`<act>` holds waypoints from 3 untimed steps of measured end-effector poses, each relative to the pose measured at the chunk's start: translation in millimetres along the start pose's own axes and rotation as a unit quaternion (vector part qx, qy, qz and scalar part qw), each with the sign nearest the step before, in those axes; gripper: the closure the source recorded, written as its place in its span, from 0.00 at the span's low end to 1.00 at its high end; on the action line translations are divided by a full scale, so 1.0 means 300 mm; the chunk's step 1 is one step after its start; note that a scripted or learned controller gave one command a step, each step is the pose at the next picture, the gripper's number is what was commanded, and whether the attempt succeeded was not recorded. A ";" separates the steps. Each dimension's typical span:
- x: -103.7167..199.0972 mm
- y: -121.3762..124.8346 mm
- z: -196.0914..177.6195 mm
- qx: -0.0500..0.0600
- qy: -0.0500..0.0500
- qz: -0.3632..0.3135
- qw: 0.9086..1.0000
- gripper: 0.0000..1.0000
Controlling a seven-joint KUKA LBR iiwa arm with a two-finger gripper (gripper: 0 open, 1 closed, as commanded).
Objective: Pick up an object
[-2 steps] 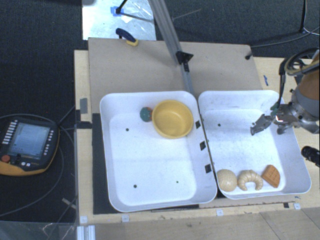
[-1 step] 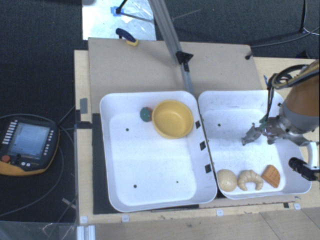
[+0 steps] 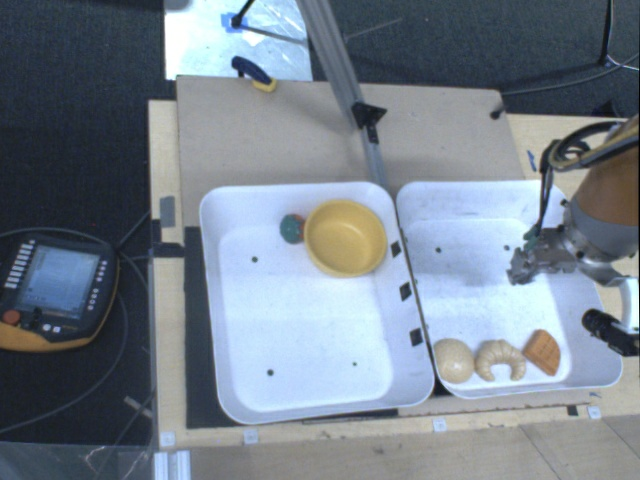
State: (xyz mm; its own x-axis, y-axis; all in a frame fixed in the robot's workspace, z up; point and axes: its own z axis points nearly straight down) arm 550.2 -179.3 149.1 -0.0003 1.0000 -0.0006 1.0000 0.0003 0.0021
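**Visitor:** Start at the gripper. What is it doing?

**Onlooker:** The gripper (image 3: 524, 265) hangs over the right bin (image 3: 470, 218), above bare white floor near that bin's right wall. It is small and dark from here, and I cannot tell whether it is spread or closed. Nothing shows between its tips.

**Visitor:** What lies closest to it?

**Onlooker:** Nearer the bench's front edge, along the bin's front wall, three pieces of toy food sit in a row. An orange cracker-like wedge (image 3: 543, 351) is almost straight in front of the gripper. Beside it is a pale croissant (image 3: 502, 359), then a round cream bun (image 3: 454, 360), each a step further toward the left bin (image 3: 300, 368).

**Visitor:** And farther out?

**Onlooker:** Well apart, across the shared walls, a yellow bowl (image 3: 345, 237) rests in the left bin's far corner, with a small green ball (image 3: 291, 229) touching its far side.

**Visitor:** Which one would you try for?

**Onlooker:** The croissant, I'd judge. It looks light and probably hard plastic, so slippery. A grip across its narrow middle, at the curve, seems safest. The bun looks rounder and likelier to squirt out. The wedge lies flat and close to the wall, leaving little room.
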 end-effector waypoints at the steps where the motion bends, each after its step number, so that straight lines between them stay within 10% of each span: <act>1: 0.004 -0.029 -0.179 -0.002 0.000 0.000 1.000 1.00; 3: 0.178 0.016 -0.244 0.001 0.001 -0.002 1.000 1.00</act>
State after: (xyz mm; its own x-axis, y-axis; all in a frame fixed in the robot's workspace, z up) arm 554.9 -125.7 222.3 -0.0049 1.0000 0.0010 1.0000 0.0049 0.0005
